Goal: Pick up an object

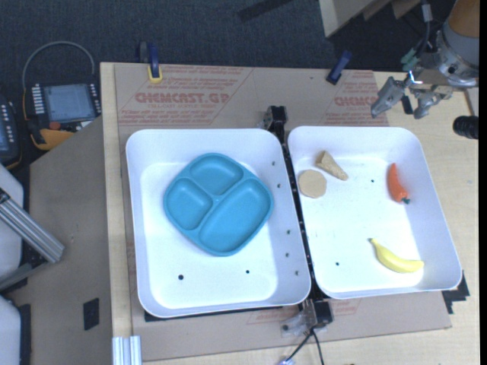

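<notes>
In the right bin (358, 268) lie a tan round cookie (311, 183), a tan wedge-shaped piece (332, 166), an orange carrot (396, 182) and a yellow banana (396, 258). My gripper (403, 103) hangs above the bench just beyond the right bin's far right corner. Its two grey fingers (384, 97) are spread apart with nothing between them. It is well clear of all the objects.
The left bin (152, 280) holds a blue divided plate (218, 203). A dark clamp (275, 117) sits between the bins at the far side. Blue clips (337, 67) stand on the cardboard's far edge. A screen device (67, 102) lies off the bench at the left.
</notes>
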